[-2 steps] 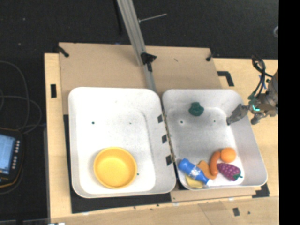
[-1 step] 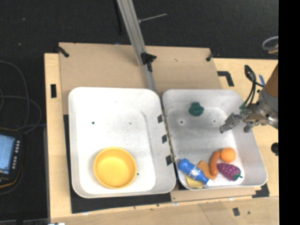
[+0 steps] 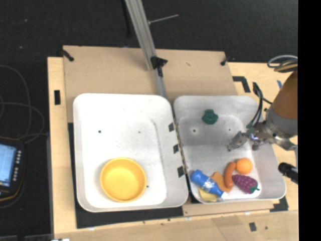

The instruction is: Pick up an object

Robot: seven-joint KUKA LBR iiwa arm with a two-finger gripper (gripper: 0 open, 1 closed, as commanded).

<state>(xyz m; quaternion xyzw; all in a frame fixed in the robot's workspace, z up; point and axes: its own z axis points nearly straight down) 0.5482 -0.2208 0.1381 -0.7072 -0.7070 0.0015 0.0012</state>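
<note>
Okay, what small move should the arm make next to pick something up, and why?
Probably drop the gripper slightly toward the round orange fruit just below it in the right white bin; that fruit sits nearest, atop the toy cluster, and nothing shows between the fingers.

Tool (image 3: 244, 140) above right bin (image 3: 200, 134)

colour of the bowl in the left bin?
Yellow bowl, clearest in the camera view.
</note>
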